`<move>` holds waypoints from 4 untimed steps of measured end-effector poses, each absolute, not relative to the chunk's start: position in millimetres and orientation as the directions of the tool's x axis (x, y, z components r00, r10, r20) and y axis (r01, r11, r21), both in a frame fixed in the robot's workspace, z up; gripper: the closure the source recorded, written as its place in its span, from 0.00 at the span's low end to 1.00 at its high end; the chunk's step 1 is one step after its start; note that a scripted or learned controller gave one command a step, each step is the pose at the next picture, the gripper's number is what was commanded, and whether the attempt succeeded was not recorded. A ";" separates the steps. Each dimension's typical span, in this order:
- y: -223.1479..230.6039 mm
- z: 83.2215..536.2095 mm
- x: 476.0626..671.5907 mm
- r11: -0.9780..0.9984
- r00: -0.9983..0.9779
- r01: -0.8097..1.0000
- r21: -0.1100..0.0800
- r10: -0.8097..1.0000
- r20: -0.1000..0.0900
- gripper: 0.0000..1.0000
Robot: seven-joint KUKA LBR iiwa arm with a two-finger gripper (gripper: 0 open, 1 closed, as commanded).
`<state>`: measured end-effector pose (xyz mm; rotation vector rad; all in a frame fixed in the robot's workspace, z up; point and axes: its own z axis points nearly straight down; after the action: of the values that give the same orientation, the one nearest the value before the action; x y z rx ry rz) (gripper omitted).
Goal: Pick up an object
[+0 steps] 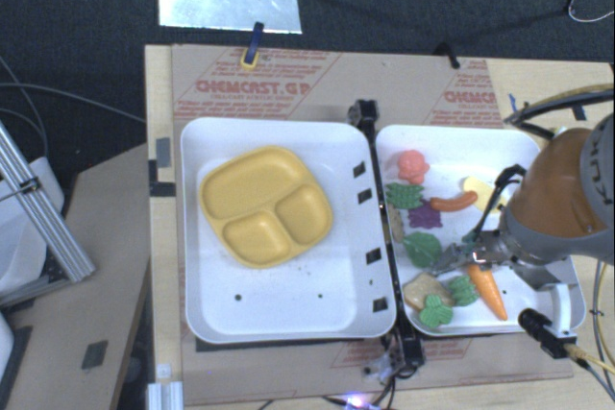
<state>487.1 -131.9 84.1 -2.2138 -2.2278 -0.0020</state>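
Toy food lies in the right bin [538,149]. A pink piece [413,165] sits at the back, with a dark green leaf [404,197], a red-orange sausage [454,202], a yellow piece [477,186] and a purple piece [424,217] in front of it. Nearer the front are a green vegetable [420,249], an orange carrot [488,292], a tan cracker [419,289] and a green floret [436,312]. My gripper [455,256] is low in this bin, just right of the green vegetable and above the carrot's top. Nothing visibly hangs from it.
The left bin [288,302] holds a yellow divided plate [266,205]. A black clamp rail [380,216] runs between the two bins. The arm's orange band [565,185] hangs over the right bin's right side. Cardboard lies under both bins.
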 end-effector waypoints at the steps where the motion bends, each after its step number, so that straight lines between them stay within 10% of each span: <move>1: -123.0 99.7 521.8 0.005 -0.005 1.000 0.004 1.000 -0.001 0.00; 2: -120.2 84.4 486.5 0.000 0.000 1.000 0.003 1.000 0.000 0.00; 3: -51.3 190.7 521.7 0.013 -0.013 1.000 0.014 1.000 0.001 0.00; 4: 4.0 183.9 485.5 0.008 -0.008 1.000 -0.002 1.000 0.002 0.00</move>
<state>485.5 4.0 183.9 -2.2103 -2.2288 -0.0006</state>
